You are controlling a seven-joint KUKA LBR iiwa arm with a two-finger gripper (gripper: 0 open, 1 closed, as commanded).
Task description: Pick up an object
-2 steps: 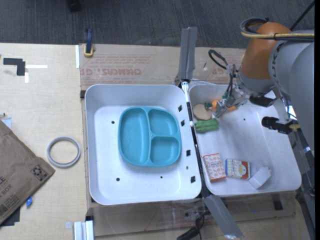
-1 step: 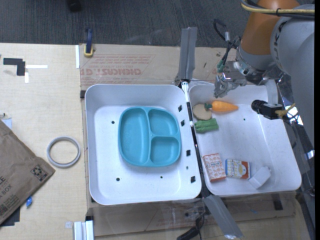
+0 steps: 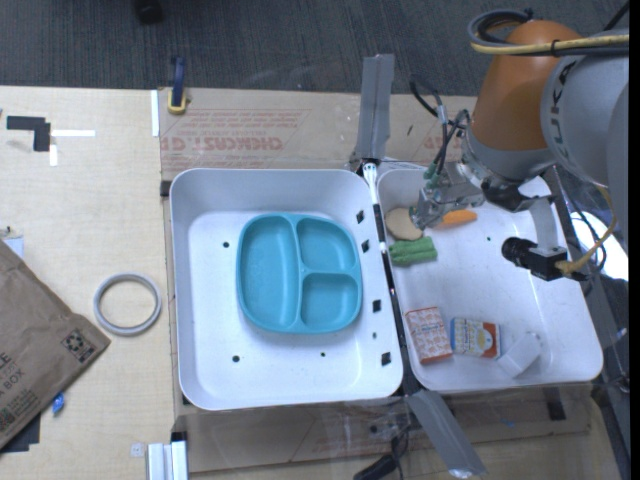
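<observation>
- Grey metal gripper (image 3: 432,211) hangs low over the far left corner of the right white plastic bin (image 3: 560,360); we cannot tell how it stands or whether it has hold of anything.
- Just beside it we see a round tan disc (image 3: 402,224), a small orange carrot-shaped piece (image 3: 459,218) and a green ridged block (image 3: 413,252).
- Near the front wall lie a red printed carton (image 3: 427,334), a smaller colourful carton (image 3: 474,337) and a white cup (image 3: 521,353).
- We see a teal divided plate (image 3: 298,272) in the left white bin (image 3: 200,358).
- On the worktop (image 3: 70,228) lies a grey tape ring (image 3: 127,303).
</observation>
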